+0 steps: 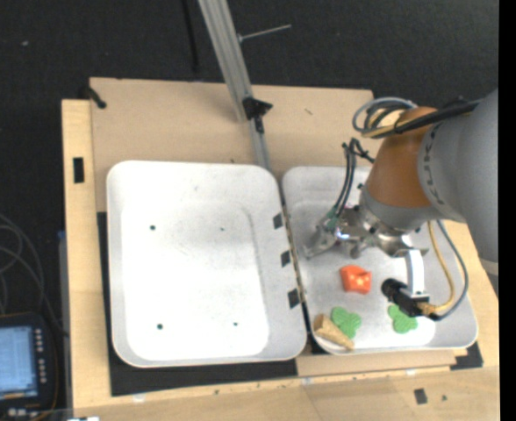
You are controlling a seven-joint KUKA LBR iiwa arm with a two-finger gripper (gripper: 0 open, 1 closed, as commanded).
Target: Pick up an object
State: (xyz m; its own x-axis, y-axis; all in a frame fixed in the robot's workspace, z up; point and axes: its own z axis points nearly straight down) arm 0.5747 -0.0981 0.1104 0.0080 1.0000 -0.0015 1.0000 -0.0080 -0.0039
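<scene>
At the far left of the desk (82, 235) sits a small lit screen (8, 358) with loose cables above it, and next to that the left bin (197, 266) lies bare-floored, a slanted metal rail (227, 51) running down toward the seam between the bins. Right of the seam, the right bin (306, 191) holds the pickable pieces: a tan wedge (333, 330) touching a green piece (348, 323) near the front rim, an orange object (356, 278) in the middle, and another green piece (404, 320) further right. Above them hangs the gripper (337, 235), just beside and behind the orange object; whether the jaws stand open or closed cannot be told, and nothing shows between them. The orange object looks small, light and probably stiff plastic, free on all sides, so a grip across its narrower width seems the safest hold.
</scene>
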